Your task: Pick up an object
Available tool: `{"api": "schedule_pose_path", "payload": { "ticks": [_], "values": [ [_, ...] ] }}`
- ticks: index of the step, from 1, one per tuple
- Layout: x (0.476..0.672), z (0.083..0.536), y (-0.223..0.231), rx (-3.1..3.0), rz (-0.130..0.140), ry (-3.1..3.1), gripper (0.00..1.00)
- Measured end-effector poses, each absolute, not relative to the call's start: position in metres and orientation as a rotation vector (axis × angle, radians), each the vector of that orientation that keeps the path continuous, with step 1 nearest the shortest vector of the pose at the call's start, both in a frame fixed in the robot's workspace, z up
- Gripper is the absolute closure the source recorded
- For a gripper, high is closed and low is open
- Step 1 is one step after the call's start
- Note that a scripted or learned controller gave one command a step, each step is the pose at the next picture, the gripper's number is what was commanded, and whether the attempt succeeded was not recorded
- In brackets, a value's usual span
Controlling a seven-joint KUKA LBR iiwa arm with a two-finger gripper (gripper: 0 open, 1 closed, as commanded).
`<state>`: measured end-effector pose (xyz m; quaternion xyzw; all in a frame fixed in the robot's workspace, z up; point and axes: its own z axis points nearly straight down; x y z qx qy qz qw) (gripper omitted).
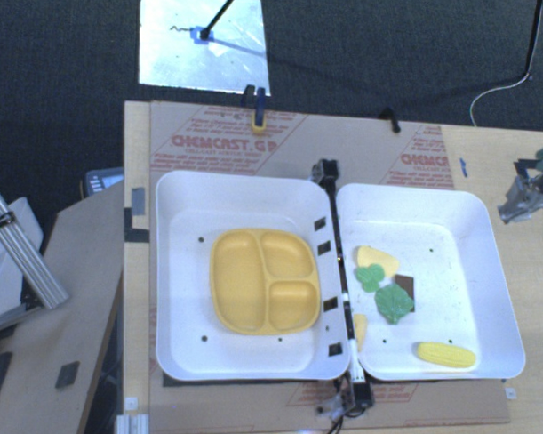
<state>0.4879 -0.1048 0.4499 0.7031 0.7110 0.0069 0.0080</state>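
1. The tool (pixel 526 198) sits at the far right edge of the table (pixel 283 132), outside the right bin (pixel 492 264) and well apart from everything in it. It is too small and blurred to tell its state.
2. The things to pick lie in the right bin, likely loose so any one can be taken: a yellow corn cob (pixel 445 354) near the front wall, two green leafy pieces (pixel 394 303) near the middle, a brown block (pixel 404 286) touching the larger one, and a pale yellow piece (pixel 376 258) just behind them.
3. A yellow divided plate (pixel 265 281) lies in the left bin (pixel 177 253), apart from the small items.
4. The brown sheet under the bins reads "CHEMCAST", printed in red.
5. Judging by the gap, the pick has not yet begun.
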Motion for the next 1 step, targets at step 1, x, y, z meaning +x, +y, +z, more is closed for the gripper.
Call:
{"api": "schedule_pose_path", "payload": {
  "ticks": [1],
  "values": [
    [0.5376, 0.4720, -0.1045, 2.208, 0.006, 2.224, 1.00]
  ]
}}
